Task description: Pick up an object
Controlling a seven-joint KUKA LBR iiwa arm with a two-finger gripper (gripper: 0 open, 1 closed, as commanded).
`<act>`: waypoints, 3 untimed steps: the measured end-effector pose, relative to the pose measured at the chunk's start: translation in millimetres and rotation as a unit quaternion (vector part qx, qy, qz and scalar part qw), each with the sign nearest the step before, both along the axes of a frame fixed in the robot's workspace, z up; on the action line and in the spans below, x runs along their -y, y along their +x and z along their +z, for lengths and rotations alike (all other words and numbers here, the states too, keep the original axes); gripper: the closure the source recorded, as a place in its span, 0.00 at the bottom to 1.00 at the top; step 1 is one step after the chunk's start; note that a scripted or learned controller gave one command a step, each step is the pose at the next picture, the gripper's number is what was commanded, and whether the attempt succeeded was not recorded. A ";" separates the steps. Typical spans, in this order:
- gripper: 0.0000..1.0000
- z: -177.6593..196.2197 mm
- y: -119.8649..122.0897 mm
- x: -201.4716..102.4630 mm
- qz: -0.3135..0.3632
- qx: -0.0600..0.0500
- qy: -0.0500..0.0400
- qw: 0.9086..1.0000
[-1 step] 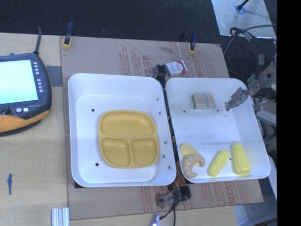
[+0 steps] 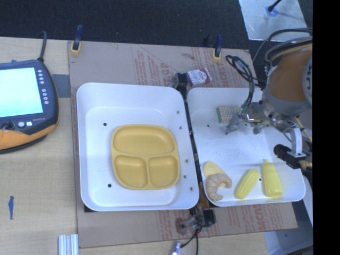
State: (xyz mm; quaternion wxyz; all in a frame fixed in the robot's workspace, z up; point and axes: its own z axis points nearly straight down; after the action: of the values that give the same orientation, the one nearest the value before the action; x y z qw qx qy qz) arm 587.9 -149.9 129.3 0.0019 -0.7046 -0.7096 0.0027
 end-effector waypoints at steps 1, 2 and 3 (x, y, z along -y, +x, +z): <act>0.00 -33.3 63.8 -33.0 0.000 0.005 -0.001 1.000; 0.00 -33.4 70.2 -30.6 0.000 0.004 0.000 1.000; 1.00 -21.2 71.2 -29.0 0.001 0.005 -0.001 1.000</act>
State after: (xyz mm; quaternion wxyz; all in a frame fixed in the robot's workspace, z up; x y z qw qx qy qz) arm 659.1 -120.9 108.0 -0.0028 -0.7042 -0.7100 0.0000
